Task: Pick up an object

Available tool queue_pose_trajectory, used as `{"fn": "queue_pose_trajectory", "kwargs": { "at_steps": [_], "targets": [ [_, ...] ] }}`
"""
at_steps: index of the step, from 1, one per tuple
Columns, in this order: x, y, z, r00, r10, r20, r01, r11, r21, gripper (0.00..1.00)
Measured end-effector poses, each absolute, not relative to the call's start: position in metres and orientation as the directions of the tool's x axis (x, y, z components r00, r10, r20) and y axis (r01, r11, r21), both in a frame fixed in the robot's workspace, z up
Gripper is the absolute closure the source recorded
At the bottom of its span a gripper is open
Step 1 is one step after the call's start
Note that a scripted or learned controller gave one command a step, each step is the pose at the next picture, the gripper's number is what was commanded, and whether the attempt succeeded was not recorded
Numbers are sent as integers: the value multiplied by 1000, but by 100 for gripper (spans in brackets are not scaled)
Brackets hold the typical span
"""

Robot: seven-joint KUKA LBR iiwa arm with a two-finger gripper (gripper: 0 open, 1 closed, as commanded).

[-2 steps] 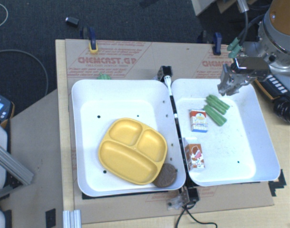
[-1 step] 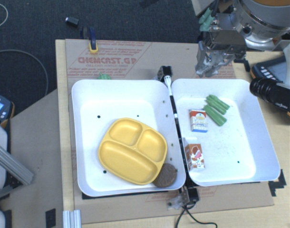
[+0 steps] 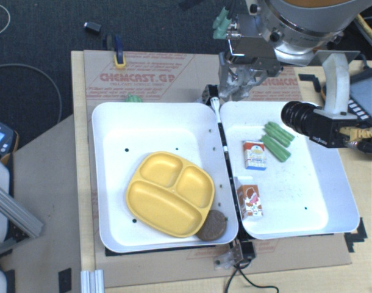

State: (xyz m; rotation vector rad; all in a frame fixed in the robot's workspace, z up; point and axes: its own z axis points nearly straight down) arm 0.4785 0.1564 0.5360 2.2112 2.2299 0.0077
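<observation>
My gripper point(image 3: 238, 84) hangs over the back edge of the bench, just behind where the two bins meet, and holds nothing that I can see. In the right bin point(image 3: 320, 218) lie green bean-like pieces point(image 3: 277, 140), a small red and white carton point(image 3: 255, 155) and a red and brown packet point(image 3: 250, 201). The left bin point(image 3: 113, 163) holds a yellow divided plate point(image 3: 171, 194) with a brown round cookie point(image 3: 212, 226) at its front right edge.
A black cylindrical device point(image 3: 307, 123) on a white bracket overhangs the right bin's back right corner. A blue and yellow clamp point(image 3: 118, 50) sits at the board's back left. The bins share a thin black divider point(image 3: 222, 145).
</observation>
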Motion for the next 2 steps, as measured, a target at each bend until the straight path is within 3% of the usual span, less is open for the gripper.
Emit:
{"fn": "queue_pose_trajectory", "kwargs": {
  "at_steps": [1, 2],
  "targets": [
    [479, 229, 535, -9, 1000, 3, 1000, 9, 2, 100],
    [479, 226, 546, -3, 1000, 4, 1000, 3, 6, 100]
  ]
}}
